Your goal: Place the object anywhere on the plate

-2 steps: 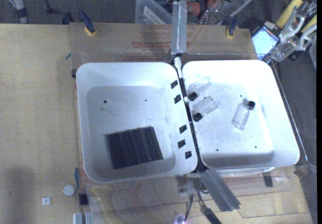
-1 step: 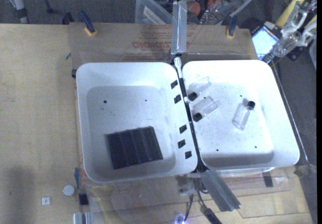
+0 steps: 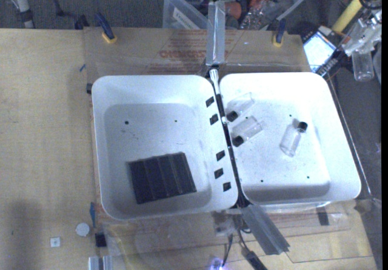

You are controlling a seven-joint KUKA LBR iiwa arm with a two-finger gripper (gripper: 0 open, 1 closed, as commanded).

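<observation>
A dark ridged rectangular plate (image 3: 162,178) lies flat in the left bin (image 3: 109,99), toward its front. Three small clear bottles with black caps lie in the right bin (image 3: 339,159): one (image 3: 239,105) and another (image 3: 245,130) close to the divider, a third (image 3: 292,138) nearer the middle. My gripper (image 3: 362,59) hangs at the upper right, beyond the right bin's far right corner and well away from the bottles and the plate. Its tip looks pale and translucent against the dark floor.
A metal divider rail (image 3: 216,74) with black clips runs between the bins. Behind the bins stands a clear tub (image 3: 182,2) of mixed toys. Small parts lie on the bench at the front left (image 3: 82,230).
</observation>
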